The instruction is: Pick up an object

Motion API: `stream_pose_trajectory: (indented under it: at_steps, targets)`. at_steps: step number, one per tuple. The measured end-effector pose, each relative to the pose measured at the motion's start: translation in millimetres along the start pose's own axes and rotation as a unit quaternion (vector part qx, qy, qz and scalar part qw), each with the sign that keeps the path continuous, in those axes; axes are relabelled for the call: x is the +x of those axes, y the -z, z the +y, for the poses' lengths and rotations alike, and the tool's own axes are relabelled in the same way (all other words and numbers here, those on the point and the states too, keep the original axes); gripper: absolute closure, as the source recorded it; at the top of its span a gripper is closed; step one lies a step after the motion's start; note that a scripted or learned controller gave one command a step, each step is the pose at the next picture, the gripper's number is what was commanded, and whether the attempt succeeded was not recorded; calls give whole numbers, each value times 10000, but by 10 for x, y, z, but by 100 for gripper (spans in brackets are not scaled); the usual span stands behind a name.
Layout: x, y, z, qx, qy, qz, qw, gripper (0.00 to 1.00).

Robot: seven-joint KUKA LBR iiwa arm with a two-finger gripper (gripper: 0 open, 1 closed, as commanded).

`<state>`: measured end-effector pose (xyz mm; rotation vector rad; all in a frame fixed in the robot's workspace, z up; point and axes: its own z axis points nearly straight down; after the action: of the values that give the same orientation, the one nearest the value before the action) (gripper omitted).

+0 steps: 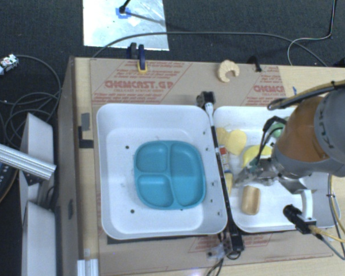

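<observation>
Toward the lower right of the frame, my tool (245, 176) hangs low inside the right bin (270, 225), reaching in under my grey and orange wrist, and I cannot tell how it is set, since the wrist hides most of it. Its tip sits among the loose pieces near the bin's left wall: a tan, rounded cylinder like a cork or bread roll (250, 200) lies just below it, a pale yellow disc (237, 139) lies above, and a brighter yellow piece (253, 154) shows just beside the wrist. I judge the tan piece the likeliest thing to pick, as it lies apart and unobstructed. The left bin (118, 154) holds a teal plastic plate (169, 174), smooth, rounded and split into three compartments, lying flat in the middle. Both bins are shallow glossy white trays on the cardboard-covered tabletop (161, 82), where a small beige curved piece (228, 70) rests near the upper edge.
</observation>
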<state>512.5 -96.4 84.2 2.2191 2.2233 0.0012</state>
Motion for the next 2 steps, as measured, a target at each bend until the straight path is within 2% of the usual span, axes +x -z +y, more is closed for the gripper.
stream_pose_trajectory:
  at_steps: [1,2]
  targets:
    - [43,5,577,-10,8,-3,10000,0]
    - [-59,4,1105,-5,14,-3,10000,0]
